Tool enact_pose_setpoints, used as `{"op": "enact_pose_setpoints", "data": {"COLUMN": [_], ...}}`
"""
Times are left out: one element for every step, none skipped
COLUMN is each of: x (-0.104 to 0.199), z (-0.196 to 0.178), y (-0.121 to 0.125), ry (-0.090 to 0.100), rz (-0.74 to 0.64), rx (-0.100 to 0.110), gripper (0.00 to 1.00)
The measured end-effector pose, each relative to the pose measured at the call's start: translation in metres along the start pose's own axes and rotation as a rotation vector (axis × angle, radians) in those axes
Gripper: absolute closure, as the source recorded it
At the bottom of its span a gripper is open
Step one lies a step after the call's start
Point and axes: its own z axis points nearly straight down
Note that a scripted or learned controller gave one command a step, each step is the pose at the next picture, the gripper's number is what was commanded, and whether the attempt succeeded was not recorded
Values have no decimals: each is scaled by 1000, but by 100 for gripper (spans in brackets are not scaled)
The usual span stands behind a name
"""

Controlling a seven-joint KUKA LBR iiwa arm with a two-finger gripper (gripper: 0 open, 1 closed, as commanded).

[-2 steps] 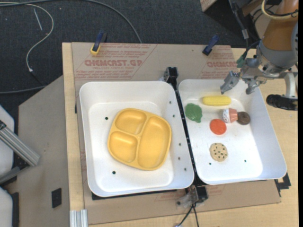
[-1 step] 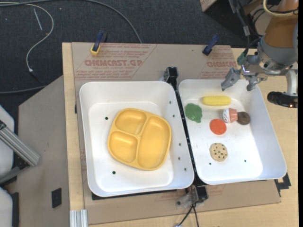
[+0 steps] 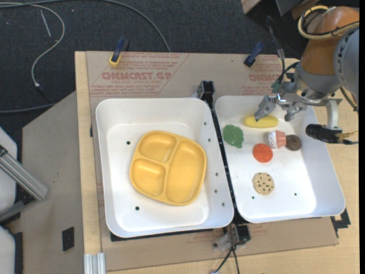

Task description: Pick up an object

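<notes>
— Where is the toy banana (image 3: 261, 121)?
— In the right bin (image 3: 319, 201), lying sideways, just under the tool (image 3: 276, 112).
— Is the tool holding it?
— No. Its fingers are spread apart and hold nothing.
— Anything close by?
— A green toy (image 3: 232, 136) to its left, a small cupcake (image 3: 277, 139) just below.

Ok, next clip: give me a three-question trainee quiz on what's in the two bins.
1. True or false: the yellow divided plate lies in the left bin.
2. Which item is the pincer closest to? A) cookie B) yellow banana-shaped piece C) green piece
3. Fill in: the red round piece lies between the cupcake-like piece and the ____.

Key: 1 true. 2 B; the pincer is right over it, at the far end of the right bin. 3 cookie.
</notes>
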Motion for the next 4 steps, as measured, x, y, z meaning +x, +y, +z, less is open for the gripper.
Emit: {"op": "enact_pose_setpoints", "data": {"x": [3, 3, 3, 3], "z": [60, 68, 56, 13], "y": [1, 2, 2, 4], "ry": [0, 0, 0, -2], "rz": [0, 0, -1, 0], "rx": [-1, 0, -2, -8], "gripper": [0, 0, 100, 100]}}
